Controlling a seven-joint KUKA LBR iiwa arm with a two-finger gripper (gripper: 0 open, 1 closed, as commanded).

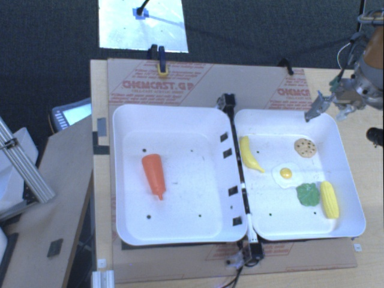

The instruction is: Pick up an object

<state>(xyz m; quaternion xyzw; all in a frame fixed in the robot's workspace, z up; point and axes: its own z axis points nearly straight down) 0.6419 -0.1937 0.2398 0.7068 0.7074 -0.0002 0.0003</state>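
In the left bin [126, 131] an orange carrot [153, 175] lies by itself. The right bin [345, 161] holds a yellow banana [250, 155] by the divider, a cookie [305, 147], a fried egg [286, 174], a green leafy piece [308, 194] and a corn cob [329, 199]. My gripper [327, 111] hangs over the far right corner of the right bin, above and to the right of the cookie. It is open with nothing between its fingers.
Both bins rest on a cardboard sheet [180, 83] held by a yellow clamp [162, 62] at the back. A shiny metal plate [143, 17] lies beyond the bench. At the left stand a tablet [72, 114] and an aluminium rail [21, 161].
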